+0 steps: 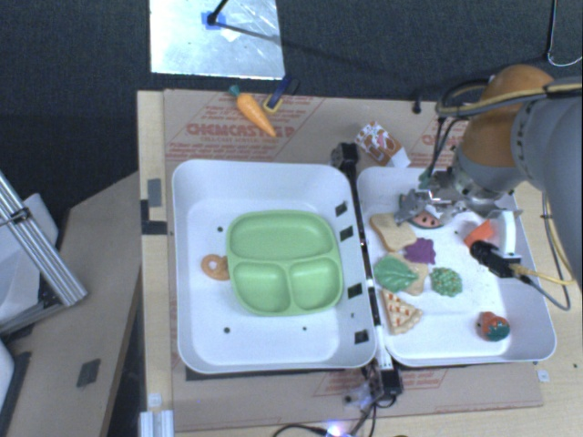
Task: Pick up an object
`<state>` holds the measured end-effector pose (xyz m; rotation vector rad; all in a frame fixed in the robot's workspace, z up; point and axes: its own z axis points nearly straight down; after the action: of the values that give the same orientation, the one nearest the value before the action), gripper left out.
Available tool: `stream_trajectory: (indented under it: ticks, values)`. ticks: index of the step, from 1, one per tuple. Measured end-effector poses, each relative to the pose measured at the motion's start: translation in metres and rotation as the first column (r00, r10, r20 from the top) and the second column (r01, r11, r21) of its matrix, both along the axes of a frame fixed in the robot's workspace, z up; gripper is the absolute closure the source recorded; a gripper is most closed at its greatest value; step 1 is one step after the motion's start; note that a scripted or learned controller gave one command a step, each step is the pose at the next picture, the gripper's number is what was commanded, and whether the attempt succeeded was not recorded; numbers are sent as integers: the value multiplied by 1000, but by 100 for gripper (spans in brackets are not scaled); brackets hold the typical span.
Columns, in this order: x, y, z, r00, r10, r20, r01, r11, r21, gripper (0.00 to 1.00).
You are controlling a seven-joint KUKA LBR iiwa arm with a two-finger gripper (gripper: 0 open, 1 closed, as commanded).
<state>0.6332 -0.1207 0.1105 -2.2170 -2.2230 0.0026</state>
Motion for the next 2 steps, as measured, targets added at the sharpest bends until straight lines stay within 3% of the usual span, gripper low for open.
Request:
stream_trajectory:
  ticks: [1, 2]
  values:
    - [2, 0, -24, 1000, -1, 7, 1, 1000, 1, 0]
    - [5, 0, -9, 1000, 2, 19, -2, 1000, -2, 100]
